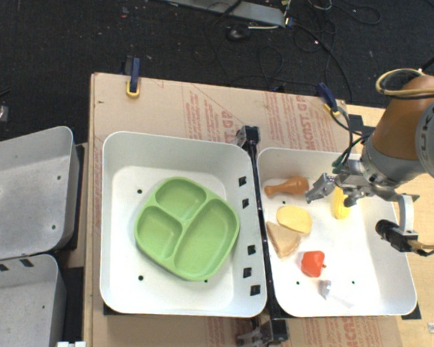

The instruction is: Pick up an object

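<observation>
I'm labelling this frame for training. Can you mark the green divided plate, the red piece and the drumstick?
green divided plate (187,227): camera view, centre ridge.
red piece (312,263): camera view, its middle.
drumstick (290,187): camera view, meaty end.

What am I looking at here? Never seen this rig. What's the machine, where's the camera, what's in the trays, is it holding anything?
It is one robot arm, grey with an orange band, reaching in from the right. A single fixed camera looks down at a slant on a cardboard-topped bench bearing two shallow white bins.

The left white bin holds a light green divided plastic plate. The right white bin holds toy food: a brown drumstick-shaped piece, a pale yellow rounded piece, a tan wedge, a red pepper-like piece and a small yellow object.

The two-finger gripper sits low over the right bin, next to the small yellow object. Whether it grips anything cannot be told from this view.
</observation>
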